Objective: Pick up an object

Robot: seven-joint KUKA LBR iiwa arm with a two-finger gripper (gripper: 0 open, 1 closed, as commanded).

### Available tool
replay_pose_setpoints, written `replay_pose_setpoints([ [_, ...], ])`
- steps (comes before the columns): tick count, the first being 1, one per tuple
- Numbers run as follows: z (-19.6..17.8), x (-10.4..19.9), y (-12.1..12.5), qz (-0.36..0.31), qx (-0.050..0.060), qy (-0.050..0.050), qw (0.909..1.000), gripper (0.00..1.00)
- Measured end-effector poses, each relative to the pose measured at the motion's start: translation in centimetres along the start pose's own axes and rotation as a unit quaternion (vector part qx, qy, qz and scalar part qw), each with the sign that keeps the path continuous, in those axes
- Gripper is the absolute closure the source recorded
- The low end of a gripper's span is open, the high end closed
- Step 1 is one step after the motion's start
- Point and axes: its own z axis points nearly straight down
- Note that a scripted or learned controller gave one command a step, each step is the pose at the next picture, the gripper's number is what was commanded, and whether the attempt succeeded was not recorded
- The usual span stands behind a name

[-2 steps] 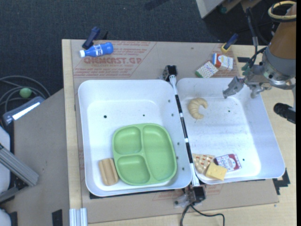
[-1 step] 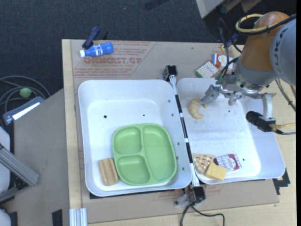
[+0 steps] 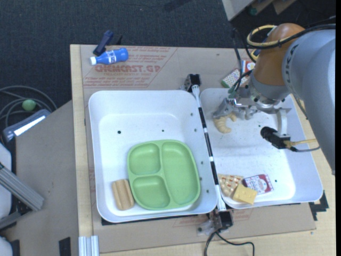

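worktop has two bins, your arm's over the right bin | pincer low at its far-left corner, fingers spread, nothing in them | banana lies on the floor just below-left of the tips, nearly touching | long axis roughly near-far, curved, I'd guess a short drop gets it

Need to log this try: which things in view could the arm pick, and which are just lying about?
In play, right bin:
gripper
pale curved piece
waffle
yellow wedge
red packet

Lying about:
green tray
tan block
blue bottle on the cardboard
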Motion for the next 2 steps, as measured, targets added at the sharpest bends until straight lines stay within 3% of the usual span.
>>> replay_pose_setpoints([
  [1, 0.6, 0.6, -0.2, 0.000, 0.005, 0.000, 1.0000, 0.00],
  [2, -0.6, 0.6, -0.1, 0.000, 0.003, -0.001, 1.0000, 1.00],
])
